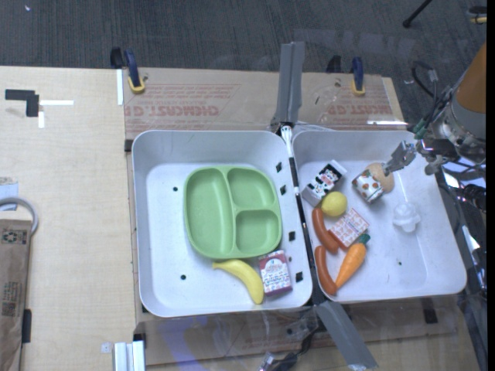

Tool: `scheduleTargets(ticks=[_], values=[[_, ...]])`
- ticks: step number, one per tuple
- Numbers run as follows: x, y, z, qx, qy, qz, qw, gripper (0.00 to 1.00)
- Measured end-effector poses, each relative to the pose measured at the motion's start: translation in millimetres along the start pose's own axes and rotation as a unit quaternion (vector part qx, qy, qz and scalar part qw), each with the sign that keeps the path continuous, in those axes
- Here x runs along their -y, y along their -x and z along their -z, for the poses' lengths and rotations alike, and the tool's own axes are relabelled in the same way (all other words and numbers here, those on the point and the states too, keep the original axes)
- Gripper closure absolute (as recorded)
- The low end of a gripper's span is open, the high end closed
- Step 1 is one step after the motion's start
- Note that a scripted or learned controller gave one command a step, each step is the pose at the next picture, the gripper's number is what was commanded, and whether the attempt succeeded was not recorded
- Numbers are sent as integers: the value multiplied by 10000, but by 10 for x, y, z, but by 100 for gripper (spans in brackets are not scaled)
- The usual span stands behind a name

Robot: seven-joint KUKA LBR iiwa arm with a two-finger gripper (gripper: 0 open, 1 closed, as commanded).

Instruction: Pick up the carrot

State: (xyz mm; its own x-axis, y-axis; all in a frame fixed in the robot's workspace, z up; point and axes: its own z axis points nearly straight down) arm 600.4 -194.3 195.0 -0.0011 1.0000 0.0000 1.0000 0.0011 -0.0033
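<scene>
The hand (pixel 404 154) hung over the far right part of the right bin (pixel 433 280), fingers slightly apart and clamped on nothing, its tips just right of a small spotted cup (pixel 370 185). Left of that lay a cow-print carton (pixel 325 181) and a lemon (pixel 334 203). The carrot (pixel 350 262) rested well apart from the hand, near the bin's near left corner, beside two sausages (pixel 325 246). The left bin (pixel 151 284) held a green divided plate (pixel 233 211) and a banana (pixel 243 277).
</scene>
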Motion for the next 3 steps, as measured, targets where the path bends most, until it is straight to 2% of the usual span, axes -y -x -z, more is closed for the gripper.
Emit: scheduleTargets(ticks=[1, 2, 3], values=[[736, -600, -774, -6, -6, 837, 9965, 0], [1226, -897, -1051, -7, 1, 2886, 9574, 0], [1138, -898, -913, 35, 114, 2869, 9579, 100]])
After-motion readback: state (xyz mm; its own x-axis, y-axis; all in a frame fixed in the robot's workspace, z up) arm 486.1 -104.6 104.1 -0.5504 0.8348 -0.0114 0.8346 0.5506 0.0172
